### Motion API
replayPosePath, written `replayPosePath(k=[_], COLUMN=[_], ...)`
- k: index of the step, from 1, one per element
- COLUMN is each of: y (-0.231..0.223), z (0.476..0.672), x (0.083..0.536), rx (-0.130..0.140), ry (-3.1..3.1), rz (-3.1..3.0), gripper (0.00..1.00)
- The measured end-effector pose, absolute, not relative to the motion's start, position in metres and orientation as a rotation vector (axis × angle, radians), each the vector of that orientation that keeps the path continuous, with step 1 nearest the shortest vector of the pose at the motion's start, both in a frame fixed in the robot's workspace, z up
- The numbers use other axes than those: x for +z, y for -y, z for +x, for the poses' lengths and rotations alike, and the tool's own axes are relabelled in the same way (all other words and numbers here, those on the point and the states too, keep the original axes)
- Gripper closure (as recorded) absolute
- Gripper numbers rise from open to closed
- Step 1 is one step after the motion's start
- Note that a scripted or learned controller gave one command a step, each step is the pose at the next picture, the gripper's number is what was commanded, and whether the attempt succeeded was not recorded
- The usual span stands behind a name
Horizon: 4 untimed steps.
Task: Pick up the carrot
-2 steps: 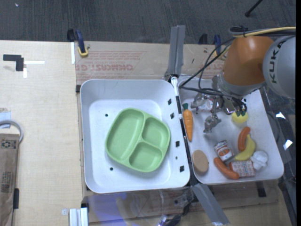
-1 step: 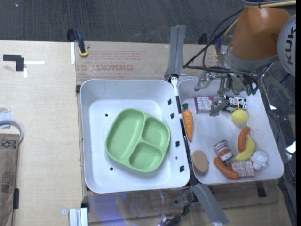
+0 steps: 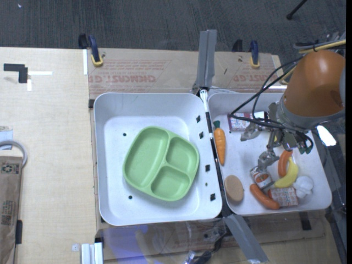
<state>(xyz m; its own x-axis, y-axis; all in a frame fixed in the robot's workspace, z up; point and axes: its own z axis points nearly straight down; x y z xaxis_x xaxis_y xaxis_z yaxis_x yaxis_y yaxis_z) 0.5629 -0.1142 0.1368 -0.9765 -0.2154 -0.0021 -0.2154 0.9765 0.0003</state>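
The carrot (image 3: 220,144) lies along the left wall of the right bin (image 3: 237,99), well to the left of the end effector (image 3: 267,159), which hangs with fingers apart over a clutter of banana (image 3: 291,175), sausage (image 3: 264,197) and potato (image 3: 234,187). Farther left of the end effector, a green divided plate (image 3: 160,163) sits in the left bin (image 3: 110,147).

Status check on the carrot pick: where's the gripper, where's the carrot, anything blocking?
Gripper low over the toy food pile, right bin. Orange carrot with green top lying apart by that bin's left wall, untouched. Nothing on or against the carrot.
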Motion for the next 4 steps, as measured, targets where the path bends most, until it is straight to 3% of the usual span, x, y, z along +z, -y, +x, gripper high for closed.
replayPosePath(k=[1,2,3,4], y=[0.094,0.097,0.047,0.101], z=[0.579,0.648,0.626,0.612], x=[0.093,0.093,0.194,0.093], rx=[-0.003,-0.001,0.0,0.001], ry=[-3.056,-3.033,-2.981,-2.932], rz=[-0.715,-0.802,-0.966,-1.116], gripper=[0.0,0.0,0.0,0.0])
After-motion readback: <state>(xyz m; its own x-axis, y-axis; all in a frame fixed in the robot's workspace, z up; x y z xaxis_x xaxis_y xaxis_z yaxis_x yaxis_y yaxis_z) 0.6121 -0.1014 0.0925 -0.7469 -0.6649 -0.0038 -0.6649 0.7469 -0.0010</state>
